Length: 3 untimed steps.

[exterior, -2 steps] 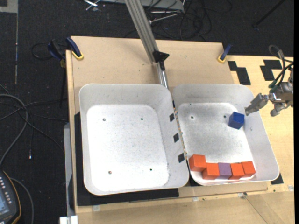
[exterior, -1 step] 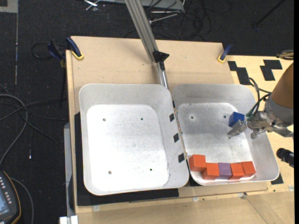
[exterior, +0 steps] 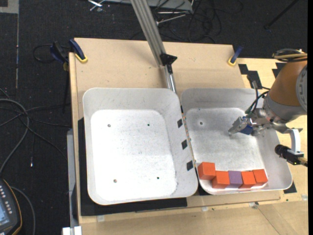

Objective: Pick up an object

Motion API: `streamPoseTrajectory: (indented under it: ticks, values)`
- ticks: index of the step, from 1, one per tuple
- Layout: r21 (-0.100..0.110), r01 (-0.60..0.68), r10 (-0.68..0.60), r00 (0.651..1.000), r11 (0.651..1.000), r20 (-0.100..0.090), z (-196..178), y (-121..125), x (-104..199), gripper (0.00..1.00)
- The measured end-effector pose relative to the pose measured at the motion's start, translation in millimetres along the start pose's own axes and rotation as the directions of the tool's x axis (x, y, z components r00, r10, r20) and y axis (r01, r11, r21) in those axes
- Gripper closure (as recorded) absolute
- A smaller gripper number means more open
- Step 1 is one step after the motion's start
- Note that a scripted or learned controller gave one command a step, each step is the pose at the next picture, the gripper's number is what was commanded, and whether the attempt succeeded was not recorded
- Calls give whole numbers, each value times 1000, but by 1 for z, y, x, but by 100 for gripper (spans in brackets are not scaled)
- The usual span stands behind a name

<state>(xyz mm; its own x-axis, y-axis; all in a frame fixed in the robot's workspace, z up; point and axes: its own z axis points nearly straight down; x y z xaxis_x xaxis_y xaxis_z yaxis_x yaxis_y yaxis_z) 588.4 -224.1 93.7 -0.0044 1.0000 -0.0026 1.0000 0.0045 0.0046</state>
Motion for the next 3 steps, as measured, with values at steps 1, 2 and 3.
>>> streamPoseTrajectory:
  ticks: [1,2,3]
  values:
    - [0,1,-1,1000,1000,0,-12,-1,0,100]
    - [-9,1,-1,1000,1000,2,-101,68,-1,100]
    - [3,-1,1,1000,1000,-1,-95,64,-1,0]
